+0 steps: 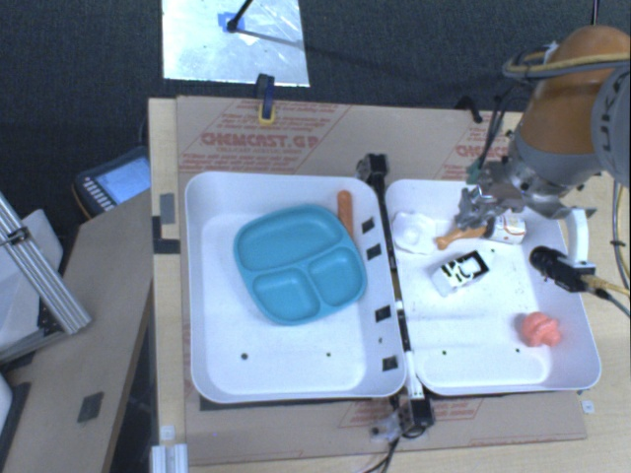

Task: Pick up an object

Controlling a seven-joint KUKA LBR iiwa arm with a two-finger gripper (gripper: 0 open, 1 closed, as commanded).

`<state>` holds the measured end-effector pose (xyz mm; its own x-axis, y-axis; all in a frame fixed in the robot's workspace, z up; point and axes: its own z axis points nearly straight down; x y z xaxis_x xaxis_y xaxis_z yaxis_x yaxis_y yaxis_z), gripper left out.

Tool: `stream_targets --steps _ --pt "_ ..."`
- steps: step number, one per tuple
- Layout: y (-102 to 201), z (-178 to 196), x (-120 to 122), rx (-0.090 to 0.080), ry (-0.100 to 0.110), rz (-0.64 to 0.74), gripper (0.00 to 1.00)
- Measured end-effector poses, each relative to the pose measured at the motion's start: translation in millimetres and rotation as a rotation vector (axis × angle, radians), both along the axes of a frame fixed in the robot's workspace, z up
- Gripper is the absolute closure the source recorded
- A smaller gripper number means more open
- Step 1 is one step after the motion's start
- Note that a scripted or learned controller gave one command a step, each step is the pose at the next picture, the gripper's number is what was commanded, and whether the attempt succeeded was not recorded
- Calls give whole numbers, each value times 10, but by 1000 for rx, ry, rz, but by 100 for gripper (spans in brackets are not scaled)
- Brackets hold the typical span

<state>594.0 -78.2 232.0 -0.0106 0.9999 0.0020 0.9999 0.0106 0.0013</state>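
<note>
Your gripper (pixel 477 208) hangs low over the back half of the right-hand shallow white bin (pixel 473 355). It reaches in from the right on the grey arm with the orange band (pixel 584 59). From this slant you cannot tell how far it is open, nor whether it has hold of anything.

Right under its tip lies a short tan-orange stick-shaped piece (pixel 459 234), slanting down toward the left. The two look to be touching or very nearly so, but you cannot say which. This is the thing closest to hand for the pick.

Just to the right of the stick, a small white and orange packet (pixel 510 228) sits against the gripper's far side. To the stick's left, near the wall between the bins, rests a round white lid-like piece (pixel 414 231). Toward the front from the stick, apart from it, lies a small white box with black markings (pixel 460 271), turned at an angle. Well apart from all of these, near the front right corner, sits a pink soft lump (pixel 538 329).

In the left-hand shallow white bin (pixel 219 363) you have a blue plastic plate with three compartments (pixel 296 264), lying flat near the middle. An orange sausage-shaped stick (pixel 344 208) lies just beside its back rim. Both bins rest on a tan cardboard sheet with red print (pixel 296 136).
</note>
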Motion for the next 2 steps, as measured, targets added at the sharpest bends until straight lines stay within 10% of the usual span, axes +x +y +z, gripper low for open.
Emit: stream_targets --steps 2 --pt "990 -200 -274 0 2 -1 100"
